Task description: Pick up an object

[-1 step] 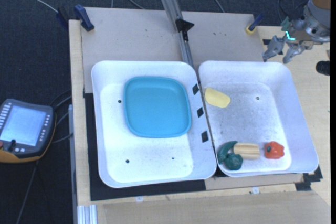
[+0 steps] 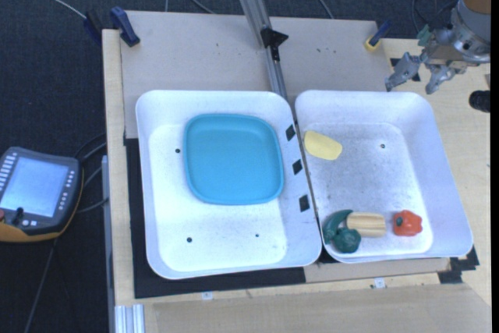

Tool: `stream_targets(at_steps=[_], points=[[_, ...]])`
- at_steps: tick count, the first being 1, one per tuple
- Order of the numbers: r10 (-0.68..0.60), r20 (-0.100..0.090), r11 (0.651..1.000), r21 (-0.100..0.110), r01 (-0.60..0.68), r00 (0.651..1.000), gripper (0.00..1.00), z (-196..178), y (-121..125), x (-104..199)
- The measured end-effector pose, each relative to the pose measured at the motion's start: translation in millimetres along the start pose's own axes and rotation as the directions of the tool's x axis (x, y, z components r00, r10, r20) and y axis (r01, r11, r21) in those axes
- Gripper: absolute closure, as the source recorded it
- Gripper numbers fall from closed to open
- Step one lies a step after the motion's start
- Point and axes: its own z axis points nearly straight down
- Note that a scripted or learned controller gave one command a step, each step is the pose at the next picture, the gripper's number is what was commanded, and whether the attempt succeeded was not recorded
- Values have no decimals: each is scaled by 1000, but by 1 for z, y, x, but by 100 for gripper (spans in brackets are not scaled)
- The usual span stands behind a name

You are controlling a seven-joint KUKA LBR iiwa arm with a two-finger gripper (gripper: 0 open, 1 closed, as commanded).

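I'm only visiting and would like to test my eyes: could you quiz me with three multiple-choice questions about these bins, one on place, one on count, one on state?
1. Where does the blue plate lie?
A. left bin
B. right bin
C. on the bench

2. How many things lie in the right bin?
A. two
B. four
C. six

3. The end effector is
A. pressed on the plate
B. above the right bin's far edge, carrying nothing
C. gripping the red pepper

Answers: 1 A, it fills the left bin. 2 B, yellow piece, green vegetable, tan roll, red pepper. 3 B, its fingers hang spread and bare.

Yellow piece (image 2: pixel 322 145), veg (image 2: pixel 341 231), block (image 2: pixel 366 224), red pepper (image 2: pixel 406 223)
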Motion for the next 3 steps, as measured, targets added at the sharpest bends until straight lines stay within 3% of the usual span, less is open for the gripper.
stream_targets(at_steps=[3], points=[[0, -1, 1000, 4, 0, 1000, 0, 153, 6, 13]])
